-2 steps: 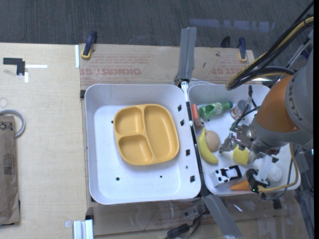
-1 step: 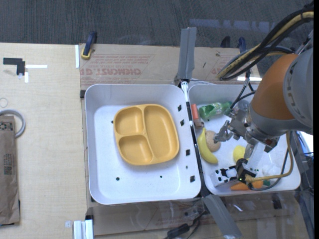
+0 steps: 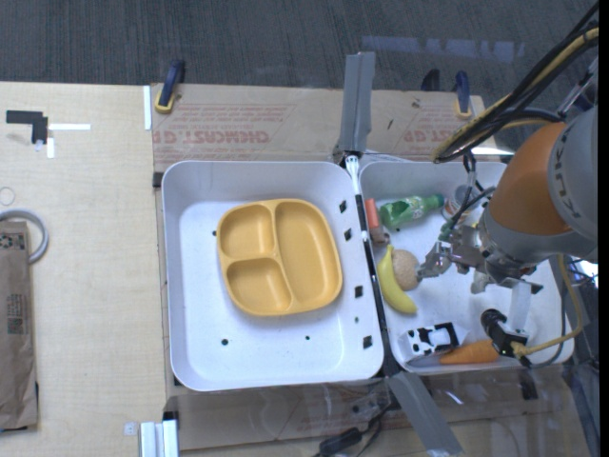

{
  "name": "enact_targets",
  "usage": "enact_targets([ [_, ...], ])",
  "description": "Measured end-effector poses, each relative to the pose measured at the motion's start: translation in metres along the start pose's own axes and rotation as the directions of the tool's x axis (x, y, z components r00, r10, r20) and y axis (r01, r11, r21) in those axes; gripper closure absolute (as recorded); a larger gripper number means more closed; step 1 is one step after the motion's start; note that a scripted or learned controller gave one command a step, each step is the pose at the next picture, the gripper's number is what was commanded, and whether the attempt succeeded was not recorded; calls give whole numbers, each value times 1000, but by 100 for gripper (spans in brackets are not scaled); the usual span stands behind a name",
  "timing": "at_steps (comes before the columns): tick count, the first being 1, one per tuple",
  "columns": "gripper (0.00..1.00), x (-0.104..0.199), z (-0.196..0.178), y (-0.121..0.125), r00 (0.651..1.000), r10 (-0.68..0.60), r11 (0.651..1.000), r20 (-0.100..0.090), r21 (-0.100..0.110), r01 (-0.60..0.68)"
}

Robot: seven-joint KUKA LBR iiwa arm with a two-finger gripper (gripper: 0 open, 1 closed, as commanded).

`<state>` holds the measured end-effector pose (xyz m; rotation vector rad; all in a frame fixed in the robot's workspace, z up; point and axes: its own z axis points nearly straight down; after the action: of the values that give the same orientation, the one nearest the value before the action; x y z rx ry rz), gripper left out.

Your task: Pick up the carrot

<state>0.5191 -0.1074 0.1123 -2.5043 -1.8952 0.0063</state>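
While gripper [image 3: 445,258] hung over middle of right bin [image 3: 455,303], you could not tell claw spread or pressed together. Carrot [image 3: 468,353] lay at bin's 6 o'clock wall, apart from gripper. Banana [image 3: 395,288] lay at gripper's 8 o'clock.

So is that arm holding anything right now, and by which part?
Nothing that I can see; the gripper sits near the banana, and the carrot lies apart, untouched.

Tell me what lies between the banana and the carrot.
A small black-and-white thing lies between the banana and the carrot, close beside the carrot's tip, as the camera view shows.
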Motion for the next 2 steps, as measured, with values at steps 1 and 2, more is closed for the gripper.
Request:
enact_targets([
  [1,0,-11,22,-42,995,-99,995,-1,1,99],
  [2,0,-51,22,18,991,131,991,-1,-1,-131],
])
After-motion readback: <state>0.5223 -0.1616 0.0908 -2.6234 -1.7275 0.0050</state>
